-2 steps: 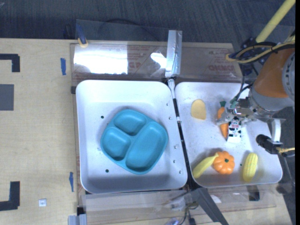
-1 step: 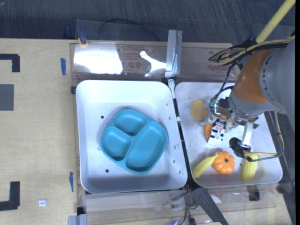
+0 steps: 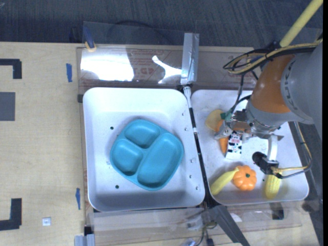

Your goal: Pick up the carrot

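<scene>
The carrot (image 3: 223,144) is a small orange piece lying in the right bin (image 3: 297,152), near its left-centre. The gripper (image 3: 233,137) reaches in from the right and is low over the bin, directly at the carrot. Its black-and-white tip is right against the carrot's right side, and the gripper body hides the carrot's upper end. I cannot make out whether the carrot is gripped or merely beside the tip.
A yellow-orange fruit (image 3: 214,120) lies just above the carrot. A banana (image 3: 220,182), a small pumpkin (image 3: 245,178) and a corn cob (image 3: 272,186) line the right bin's front. The left bin (image 3: 97,117) holds a blue divided plate (image 3: 147,153).
</scene>
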You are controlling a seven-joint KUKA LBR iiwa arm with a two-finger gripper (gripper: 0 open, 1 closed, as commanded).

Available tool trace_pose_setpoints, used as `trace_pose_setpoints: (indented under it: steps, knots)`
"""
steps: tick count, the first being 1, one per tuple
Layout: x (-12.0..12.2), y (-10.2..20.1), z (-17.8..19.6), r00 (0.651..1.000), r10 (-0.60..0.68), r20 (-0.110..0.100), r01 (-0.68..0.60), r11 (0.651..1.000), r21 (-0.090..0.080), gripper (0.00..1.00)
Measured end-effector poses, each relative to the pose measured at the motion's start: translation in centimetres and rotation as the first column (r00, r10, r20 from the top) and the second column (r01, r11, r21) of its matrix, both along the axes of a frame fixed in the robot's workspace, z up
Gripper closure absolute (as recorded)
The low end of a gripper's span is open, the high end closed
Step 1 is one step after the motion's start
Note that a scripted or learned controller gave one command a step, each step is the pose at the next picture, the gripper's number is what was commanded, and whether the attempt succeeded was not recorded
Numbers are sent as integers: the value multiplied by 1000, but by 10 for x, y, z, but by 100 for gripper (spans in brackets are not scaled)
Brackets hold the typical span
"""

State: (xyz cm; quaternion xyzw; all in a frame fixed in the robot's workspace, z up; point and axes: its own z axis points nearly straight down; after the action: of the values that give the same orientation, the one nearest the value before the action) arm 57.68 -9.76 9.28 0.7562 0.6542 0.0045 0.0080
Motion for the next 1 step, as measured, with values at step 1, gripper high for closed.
trace_pose_setpoints:
  steps: [1]
  knots:
    - [1,0,8,1000,0,-1,0,1000,0,100]
